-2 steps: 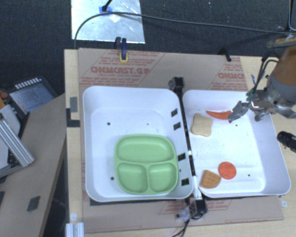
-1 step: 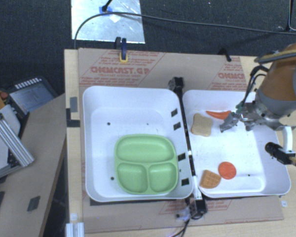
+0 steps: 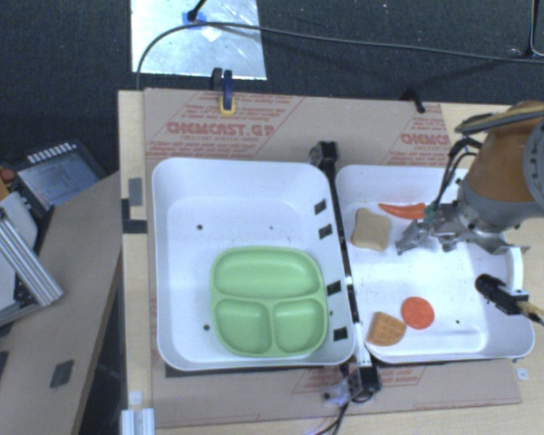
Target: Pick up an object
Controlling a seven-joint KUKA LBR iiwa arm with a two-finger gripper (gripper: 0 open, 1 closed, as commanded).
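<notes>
The right bin holds several small items. A tan bread slice lies at its left side, with an orange carrot-like piece just behind it. Toward the front lie a round red-orange slice and a brown waffle-like piece. My gripper reaches in from the right and hangs low over the bin, just right of the bread slice and just in front of the carrot piece. Nothing shows held in it.
The left bin contains a green divided plate. A black divider strip runs between the bins. A black fitting with a cable sits over the right bin's right side. The arm's orange band is above the right bin's far corner.
</notes>
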